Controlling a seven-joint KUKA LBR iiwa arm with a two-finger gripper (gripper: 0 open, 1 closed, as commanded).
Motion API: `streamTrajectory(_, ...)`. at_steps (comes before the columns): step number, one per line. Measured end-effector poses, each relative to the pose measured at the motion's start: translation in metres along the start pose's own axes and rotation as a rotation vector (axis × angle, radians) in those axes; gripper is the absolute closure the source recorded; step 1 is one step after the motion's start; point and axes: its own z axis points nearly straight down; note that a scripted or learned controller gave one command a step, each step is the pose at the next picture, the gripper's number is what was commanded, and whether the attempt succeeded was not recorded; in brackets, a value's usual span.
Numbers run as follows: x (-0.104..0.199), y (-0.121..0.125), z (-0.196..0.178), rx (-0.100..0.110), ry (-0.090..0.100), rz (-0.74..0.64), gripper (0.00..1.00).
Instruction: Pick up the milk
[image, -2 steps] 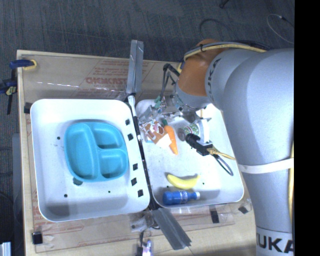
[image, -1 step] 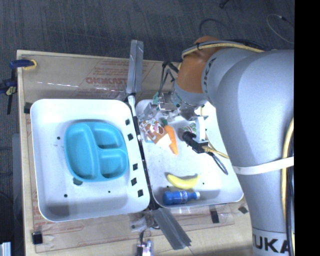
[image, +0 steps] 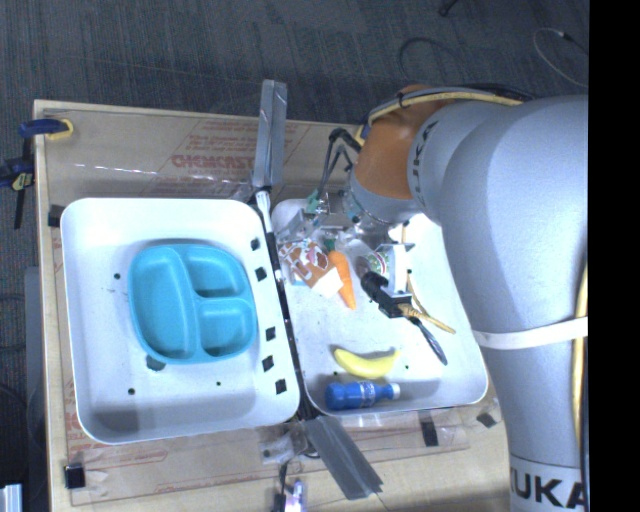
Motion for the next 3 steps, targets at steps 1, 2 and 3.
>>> streamTrajectory(1,-0.002,0.012,0.0,0.009,-0.003,-0.123,0.0)
streamTrajectory(2,-0.004,-0.018,0.02,0.04,-0.001,-0.04,0.0)
streamTrajectory(3,-0.01,0.022,0.033,0.066,0.008,-0.224,0.0)
